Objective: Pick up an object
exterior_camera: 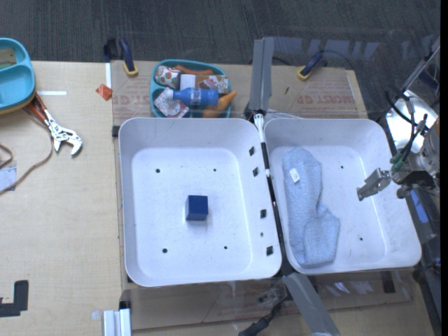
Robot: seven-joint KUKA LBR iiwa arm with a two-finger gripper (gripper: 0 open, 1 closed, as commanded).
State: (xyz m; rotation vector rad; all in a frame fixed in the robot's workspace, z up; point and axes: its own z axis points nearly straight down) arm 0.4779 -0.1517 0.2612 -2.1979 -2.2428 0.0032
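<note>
Soft grey-white cloth (309, 208), something like a sock or small towel, lies rumpled along the left half of the right bin (392, 257), running from near the bin's far wall down to its near corner, with a small tag or label visible near its upper end. It looks light, limp and non-fragile; I judge it would drape and stretch when lifted instead of coming up as one piece, so a pinch on a raised fold, such as the bunched lower lobe or the thicker ridge down its middle, should hold better than a try at a flat edge pressed to the bin floor. The other candidate is a small blue cube (197, 208) sitting alone near the middle of the left bin (133, 208), well apart from the walls. It appears rigid and light with flat parallel faces, so closing across two opposite sides from above would suit it, though smooth faces could slip if the grip is off-centre. The hand (371, 185) hangs over the right side of the right bin, near its right wall and apart from the cloth; nothing is seen between its fingers, and at this size and angle I cannot tell whether it is spread or closed. Beyond the bins on the surface (63, 243), a teal tub of small items (190, 89) and a wrench (61, 136) lie out of play.
</note>
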